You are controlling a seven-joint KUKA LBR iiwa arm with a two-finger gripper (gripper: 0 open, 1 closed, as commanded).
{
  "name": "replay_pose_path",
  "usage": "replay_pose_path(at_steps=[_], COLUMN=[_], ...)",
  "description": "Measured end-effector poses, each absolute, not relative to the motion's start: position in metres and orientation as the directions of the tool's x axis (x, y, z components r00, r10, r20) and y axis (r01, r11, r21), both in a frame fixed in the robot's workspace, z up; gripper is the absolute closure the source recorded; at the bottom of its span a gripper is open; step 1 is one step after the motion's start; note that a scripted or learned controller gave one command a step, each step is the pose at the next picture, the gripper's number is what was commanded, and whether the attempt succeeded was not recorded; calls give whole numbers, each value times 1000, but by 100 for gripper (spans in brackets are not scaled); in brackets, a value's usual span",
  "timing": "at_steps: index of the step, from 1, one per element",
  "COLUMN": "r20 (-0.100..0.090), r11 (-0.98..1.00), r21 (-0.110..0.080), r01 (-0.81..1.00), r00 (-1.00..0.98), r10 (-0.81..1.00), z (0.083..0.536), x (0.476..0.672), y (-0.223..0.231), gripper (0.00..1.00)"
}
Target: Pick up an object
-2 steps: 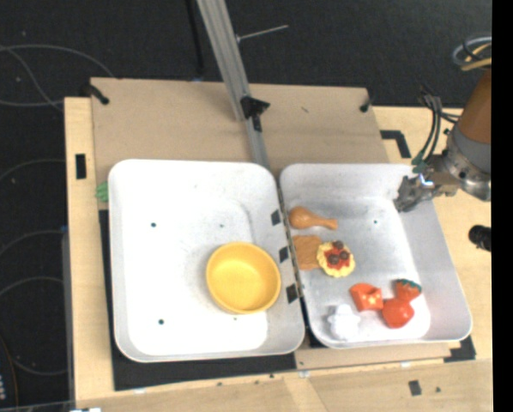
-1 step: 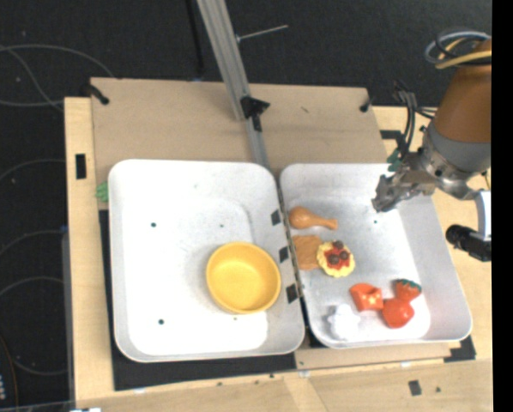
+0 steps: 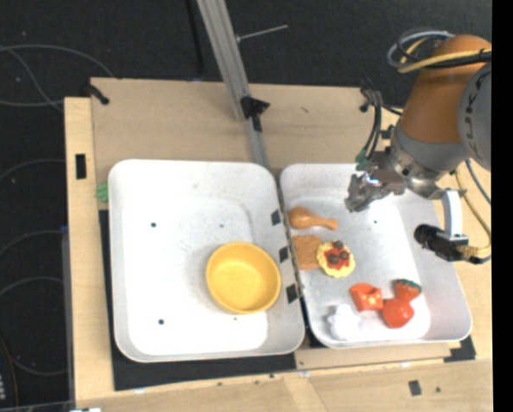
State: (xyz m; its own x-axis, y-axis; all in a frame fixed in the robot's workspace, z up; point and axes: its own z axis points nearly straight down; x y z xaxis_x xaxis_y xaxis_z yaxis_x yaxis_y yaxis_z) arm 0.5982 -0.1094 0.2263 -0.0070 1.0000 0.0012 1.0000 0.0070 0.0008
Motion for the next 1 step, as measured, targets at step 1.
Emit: replay_pose_path(at_steps=[1], r20=[1], r11=[7], r21=[0], r01=[1000], r00=[-7], r10=[1000], z=[225], x=[588], y=[-63], gripper=[100])
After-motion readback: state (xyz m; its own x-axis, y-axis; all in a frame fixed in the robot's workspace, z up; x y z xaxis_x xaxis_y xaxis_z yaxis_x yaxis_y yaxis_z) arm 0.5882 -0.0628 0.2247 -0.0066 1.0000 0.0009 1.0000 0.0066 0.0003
